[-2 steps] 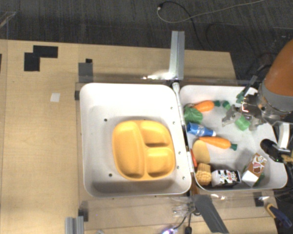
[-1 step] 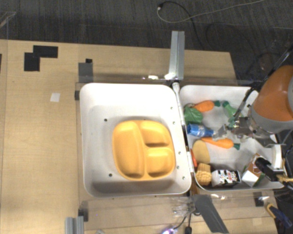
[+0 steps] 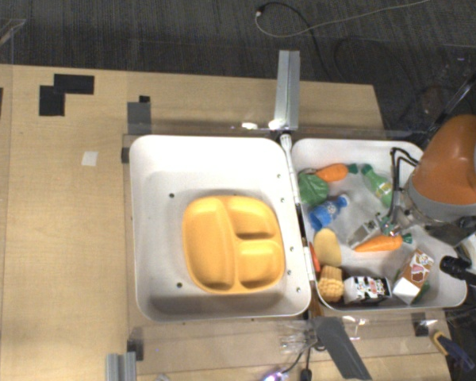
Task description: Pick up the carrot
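My bench is of light wood. Directly on it stand two white bins side by side: the left bin and the right bin, near its back edge.

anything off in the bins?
Nothing spilled or damaged. The right bin is a loose jumble: two carrots, corn cob, blue bottle, cartons. The yellow divided plate sits flat in the left bin. Tool is beside the lower carrot.

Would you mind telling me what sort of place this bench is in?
Probably a robotics lab: a grey, orange-banded robot arm reaches over two shallow white plastic bins, one holding toy food such as an orange plastic carrot, with loose cables behind.
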Controlling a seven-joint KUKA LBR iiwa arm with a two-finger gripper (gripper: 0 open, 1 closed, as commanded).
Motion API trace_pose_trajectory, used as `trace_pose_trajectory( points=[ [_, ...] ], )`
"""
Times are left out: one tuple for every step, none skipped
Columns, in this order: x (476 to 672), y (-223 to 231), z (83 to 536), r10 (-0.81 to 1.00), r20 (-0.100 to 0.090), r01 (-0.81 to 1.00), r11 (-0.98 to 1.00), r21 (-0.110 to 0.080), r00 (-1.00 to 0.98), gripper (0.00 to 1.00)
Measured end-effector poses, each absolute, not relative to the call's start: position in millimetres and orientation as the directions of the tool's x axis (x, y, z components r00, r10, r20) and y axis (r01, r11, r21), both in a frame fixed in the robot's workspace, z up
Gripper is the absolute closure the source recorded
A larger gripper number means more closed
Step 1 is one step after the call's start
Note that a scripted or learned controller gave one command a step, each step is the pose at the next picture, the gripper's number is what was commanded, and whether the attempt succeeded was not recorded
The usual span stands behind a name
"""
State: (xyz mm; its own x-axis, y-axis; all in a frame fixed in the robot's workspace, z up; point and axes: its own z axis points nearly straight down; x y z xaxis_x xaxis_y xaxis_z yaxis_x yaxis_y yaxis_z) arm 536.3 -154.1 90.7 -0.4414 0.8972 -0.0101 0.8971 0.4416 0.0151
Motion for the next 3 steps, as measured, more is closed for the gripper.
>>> trace_pose_trajectory(
  points=[
    [616.9,-148,198,0.861,-0.006,0.861,0.509,0.008,-0.509,0.0],
    [567.5,-172,128,0.851,-0.003,0.851,0.525,0.004,-0.525,0.0],
    [508.3,-200,90,0.558,-0.014,0.558,0.83,0.005,-0.83,0.0]
  ],
)
